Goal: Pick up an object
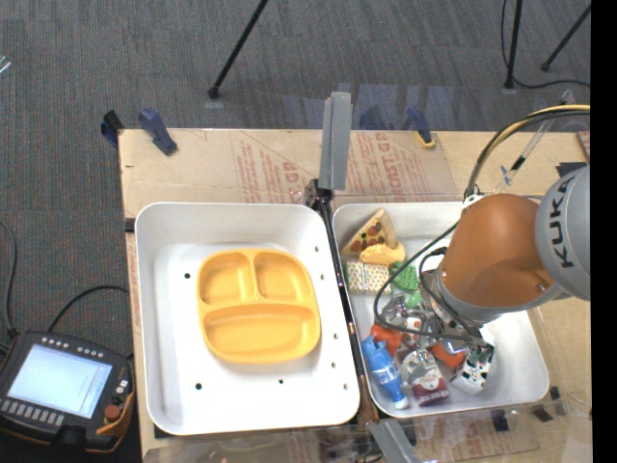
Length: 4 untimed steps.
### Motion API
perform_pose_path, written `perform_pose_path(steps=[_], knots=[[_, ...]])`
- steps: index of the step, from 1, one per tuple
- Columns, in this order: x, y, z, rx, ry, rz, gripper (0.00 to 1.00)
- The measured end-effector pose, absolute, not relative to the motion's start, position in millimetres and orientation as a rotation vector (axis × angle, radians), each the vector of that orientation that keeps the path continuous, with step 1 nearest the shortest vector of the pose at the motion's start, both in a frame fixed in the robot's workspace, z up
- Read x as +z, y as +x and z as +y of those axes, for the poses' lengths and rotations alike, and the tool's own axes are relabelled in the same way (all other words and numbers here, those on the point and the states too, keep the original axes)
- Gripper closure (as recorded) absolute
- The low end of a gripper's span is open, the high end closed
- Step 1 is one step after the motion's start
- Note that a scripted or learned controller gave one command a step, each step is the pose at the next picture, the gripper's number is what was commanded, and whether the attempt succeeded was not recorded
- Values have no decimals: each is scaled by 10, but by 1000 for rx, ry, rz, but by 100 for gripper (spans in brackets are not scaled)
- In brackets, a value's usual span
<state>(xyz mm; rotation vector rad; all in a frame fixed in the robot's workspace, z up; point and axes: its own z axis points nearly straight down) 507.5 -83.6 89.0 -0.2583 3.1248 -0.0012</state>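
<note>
Blue bottle (385,372) lies at the near edge of the right bin (525,374), beside a heap of small things under the arm (501,254).

Gripper (424,340) hangs low over that heap, its orange band filling the middle of the right bin; cables and clutter hide it enough that I cannot tell how it is set or whether anything is in it. Just right of the bottle sit a red-and-white packet (429,386) and a white block (472,372). Farther back in the same bin lie a pizza slice (371,234), a yellow piece (384,255) touching it, a patterned box (366,276) and a green piece (405,280). Left bin (154,258) holds a yellow divided plate (258,305), lying flat near its middle. Both bins rest side by side on the cardboard-topped counter (241,167). A pendant (63,384) lies on the floor at near left.
</note>
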Motion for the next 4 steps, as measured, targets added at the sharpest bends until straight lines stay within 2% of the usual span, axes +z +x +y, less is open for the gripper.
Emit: perform_pose_path(steps=[1,2,3,4], knots=[[964,5067,-817,4,-261,3128,100],[2623,5280,-234,0,-231,3121,100],[1814,4926,-970,5,-561,3095,100],[1829,4934,-970,3,-559,3092,0]])
